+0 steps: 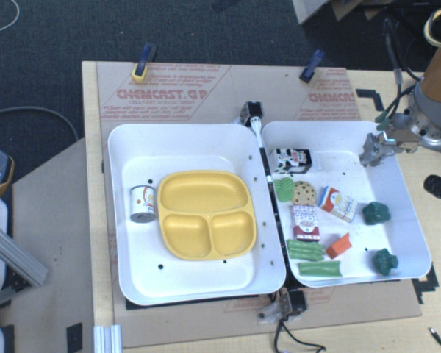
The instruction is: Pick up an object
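Right bin, near edge: two green bean pods [314, 259], orange block [339, 245], dark green broccoli pieces [383, 261].
Right bin, middle: red-and-white carton [305, 223], cookie [303, 193], small juice box [339, 204] (lying tilted).
Right bin, far end: black-and-white cow-print item [291, 160] against the divider.
Left bin [125, 197]: yellow divided plate [206, 214]; small can [142, 203] just beside its left edge.
Gripper [373, 153]: over the right bin's far right corner, holding nothing; spread or pressed together, cannot tell.

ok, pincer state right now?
Pincer: cannot be told; it sits over the back right corner of the right shallow white bin, nothing visibly held.
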`<control>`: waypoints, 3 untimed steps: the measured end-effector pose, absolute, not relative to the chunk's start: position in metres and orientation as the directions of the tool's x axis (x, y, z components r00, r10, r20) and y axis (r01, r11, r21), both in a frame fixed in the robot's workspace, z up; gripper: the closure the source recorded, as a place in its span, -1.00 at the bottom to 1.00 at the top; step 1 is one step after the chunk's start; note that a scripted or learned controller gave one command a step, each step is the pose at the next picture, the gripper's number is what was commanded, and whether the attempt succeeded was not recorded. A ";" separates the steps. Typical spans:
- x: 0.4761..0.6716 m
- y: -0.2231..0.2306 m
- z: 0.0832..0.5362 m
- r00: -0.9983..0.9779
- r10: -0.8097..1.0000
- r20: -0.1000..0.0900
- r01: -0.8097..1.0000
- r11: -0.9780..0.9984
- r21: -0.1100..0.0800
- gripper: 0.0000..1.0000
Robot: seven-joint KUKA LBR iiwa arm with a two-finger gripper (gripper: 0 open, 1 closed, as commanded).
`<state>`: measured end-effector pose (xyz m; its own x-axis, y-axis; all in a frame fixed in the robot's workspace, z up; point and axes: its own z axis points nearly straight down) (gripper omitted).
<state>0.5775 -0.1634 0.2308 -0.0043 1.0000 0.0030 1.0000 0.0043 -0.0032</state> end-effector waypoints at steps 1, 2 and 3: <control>0.547 -0.112 0.223 -0.004 1.000 0.004 1.000 0.005 -0.006 1.00; 0.524 -0.060 0.234 -0.005 1.000 0.004 1.000 0.005 -0.004 1.00; 0.507 -0.005 0.223 -0.005 1.000 0.003 1.000 0.006 -0.006 1.00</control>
